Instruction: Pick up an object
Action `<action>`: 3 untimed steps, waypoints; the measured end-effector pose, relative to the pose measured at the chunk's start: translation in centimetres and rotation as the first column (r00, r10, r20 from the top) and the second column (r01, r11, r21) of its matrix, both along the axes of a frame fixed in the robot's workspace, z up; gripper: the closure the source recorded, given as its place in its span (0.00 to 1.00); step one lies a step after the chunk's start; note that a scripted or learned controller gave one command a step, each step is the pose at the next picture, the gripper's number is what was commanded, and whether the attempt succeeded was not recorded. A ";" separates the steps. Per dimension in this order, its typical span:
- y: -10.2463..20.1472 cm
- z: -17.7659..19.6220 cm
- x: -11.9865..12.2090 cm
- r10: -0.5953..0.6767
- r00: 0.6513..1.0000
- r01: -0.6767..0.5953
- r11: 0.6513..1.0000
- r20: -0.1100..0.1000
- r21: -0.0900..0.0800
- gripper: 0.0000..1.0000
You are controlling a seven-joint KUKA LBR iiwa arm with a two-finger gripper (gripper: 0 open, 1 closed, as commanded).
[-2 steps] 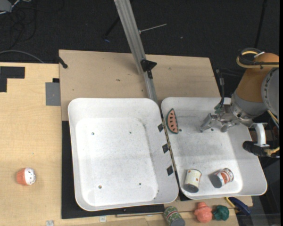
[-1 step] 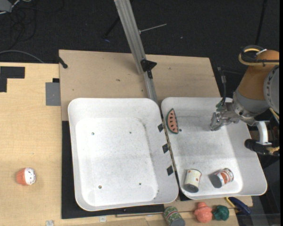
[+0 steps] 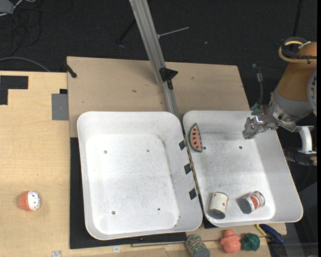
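Camera view: gripper [image 3: 251, 127], state unclear, above right bin's [image 3: 289, 197] bare far edge.

Mounted high above the bench [image 3: 150, 84] and fixed, looking down at a slant. Placed far enough to take in both white bins side by side, left bin [image 3: 91, 143] and right bin [image 3: 278, 197], plus dark floor at the far side. Near edge of the bench cut off at the bottom. Arm [image 3: 297, 84] entering from the right.
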State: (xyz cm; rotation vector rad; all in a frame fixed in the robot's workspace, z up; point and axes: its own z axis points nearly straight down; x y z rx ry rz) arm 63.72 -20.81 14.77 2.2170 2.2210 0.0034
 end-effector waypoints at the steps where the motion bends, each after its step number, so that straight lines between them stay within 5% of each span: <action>1: 0.3 6.2 0.7 0.000 1.000 0.000 1.000 0.002 -0.001 1.00; 2: 0.3 10.5 0.6 0.000 1.000 0.000 1.000 0.000 0.000 1.00; 3: 6.0 10.7 0.3 0.003 1.000 -0.003 1.000 -0.006 0.003 1.00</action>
